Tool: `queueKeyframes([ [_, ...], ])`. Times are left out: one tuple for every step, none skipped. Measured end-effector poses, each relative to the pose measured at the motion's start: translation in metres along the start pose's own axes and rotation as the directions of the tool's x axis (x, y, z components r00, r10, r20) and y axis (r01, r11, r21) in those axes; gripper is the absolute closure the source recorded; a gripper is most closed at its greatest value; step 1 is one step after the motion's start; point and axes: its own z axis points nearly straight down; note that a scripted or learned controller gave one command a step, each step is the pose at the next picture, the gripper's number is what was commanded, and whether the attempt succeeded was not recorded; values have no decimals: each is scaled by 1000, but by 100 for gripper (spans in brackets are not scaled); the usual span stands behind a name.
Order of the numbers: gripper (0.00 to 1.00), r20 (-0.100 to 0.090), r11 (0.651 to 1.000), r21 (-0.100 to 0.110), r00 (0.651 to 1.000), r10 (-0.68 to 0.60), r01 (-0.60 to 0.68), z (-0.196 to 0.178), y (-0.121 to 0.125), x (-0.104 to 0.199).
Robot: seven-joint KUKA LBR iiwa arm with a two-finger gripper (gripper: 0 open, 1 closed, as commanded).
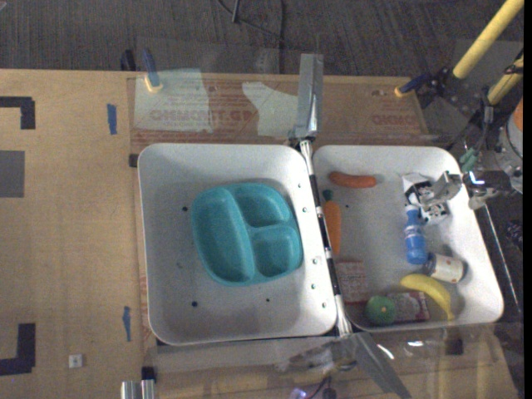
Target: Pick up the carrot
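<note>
A: Where's the carrot?

B: In the right bin, lying lengthwise tight against its left wall, green top toward the far end. The divider between the two bins runs right beside it, so there's little room on that side. Its right side faces bare white floor.

A: And the gripper?

B: Over the right bin's far right part, well apart from the carrot, just above a blue bottle. Whether its claw is spread or pressed together, I cannot tell; it's too small and cluttered.

A: Count the things for me.

B: Two bins. The left bin holds one teal plate with three compartments. The right one has one carrot, one sausage near the far wall, one blue bottle, one small can, one banana, one green round fruit, and a flat packet by the left wall.

A: Any writing?

B: Faint letters on the board behind the bins, not legible.
</note>
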Motion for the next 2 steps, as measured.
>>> queueKeyframes([
  [0, -1, 991, 3, 991, 137, -137, 134, 22, 53],
  [0, -2, 997, -9, 997, 81, -81, 172, -15, 49],
])
